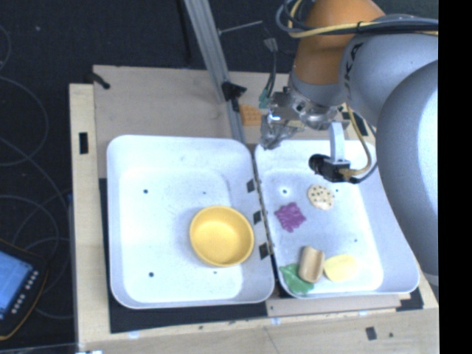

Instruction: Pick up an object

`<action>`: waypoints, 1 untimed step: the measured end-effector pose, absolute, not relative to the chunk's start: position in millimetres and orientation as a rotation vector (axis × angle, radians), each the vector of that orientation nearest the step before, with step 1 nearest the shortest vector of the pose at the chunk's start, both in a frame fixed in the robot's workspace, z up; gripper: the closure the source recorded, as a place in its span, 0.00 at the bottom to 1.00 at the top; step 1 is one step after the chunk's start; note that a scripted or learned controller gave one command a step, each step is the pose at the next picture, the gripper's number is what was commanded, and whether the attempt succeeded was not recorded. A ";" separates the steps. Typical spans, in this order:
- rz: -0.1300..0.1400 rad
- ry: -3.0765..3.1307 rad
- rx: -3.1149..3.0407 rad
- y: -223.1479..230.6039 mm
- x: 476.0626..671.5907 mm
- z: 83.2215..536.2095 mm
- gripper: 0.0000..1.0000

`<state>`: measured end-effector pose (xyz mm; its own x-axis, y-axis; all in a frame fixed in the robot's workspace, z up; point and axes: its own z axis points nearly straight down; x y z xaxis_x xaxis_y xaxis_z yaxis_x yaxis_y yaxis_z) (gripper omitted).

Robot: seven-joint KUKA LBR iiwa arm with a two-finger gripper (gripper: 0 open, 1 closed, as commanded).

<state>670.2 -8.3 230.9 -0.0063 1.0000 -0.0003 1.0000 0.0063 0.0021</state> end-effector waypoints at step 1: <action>0.005 2.231 2.212 47.6 670.0 245.9 1.00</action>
